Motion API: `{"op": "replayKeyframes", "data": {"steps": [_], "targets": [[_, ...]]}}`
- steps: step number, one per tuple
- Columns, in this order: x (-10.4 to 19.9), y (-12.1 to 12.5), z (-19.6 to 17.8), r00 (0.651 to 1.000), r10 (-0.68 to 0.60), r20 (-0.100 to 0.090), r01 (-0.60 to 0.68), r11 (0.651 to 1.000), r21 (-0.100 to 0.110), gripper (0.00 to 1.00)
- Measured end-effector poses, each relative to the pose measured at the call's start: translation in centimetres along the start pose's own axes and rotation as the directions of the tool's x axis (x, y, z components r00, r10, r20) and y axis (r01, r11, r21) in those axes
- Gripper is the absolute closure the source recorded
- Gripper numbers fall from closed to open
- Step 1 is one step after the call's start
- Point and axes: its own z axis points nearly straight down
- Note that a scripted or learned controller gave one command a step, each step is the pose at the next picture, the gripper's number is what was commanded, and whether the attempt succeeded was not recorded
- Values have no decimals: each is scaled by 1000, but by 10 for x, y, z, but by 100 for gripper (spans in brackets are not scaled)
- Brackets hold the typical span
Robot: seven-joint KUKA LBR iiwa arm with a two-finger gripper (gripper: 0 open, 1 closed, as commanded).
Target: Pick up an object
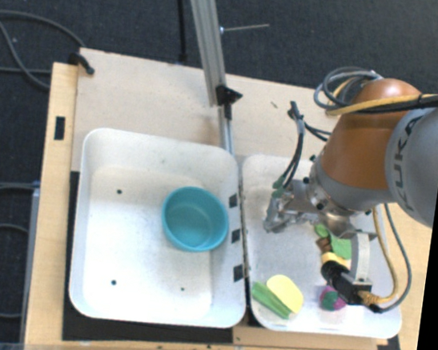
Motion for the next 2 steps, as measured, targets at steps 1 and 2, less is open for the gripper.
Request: {"op": "replayKeyframes", "data": {"steps": [1,2], "targets": [[46,2,-3,1000,0,-1,0,1000,-1,100],[101,6,-3,1000,-1,-1,1,1000,-1,100]]}}
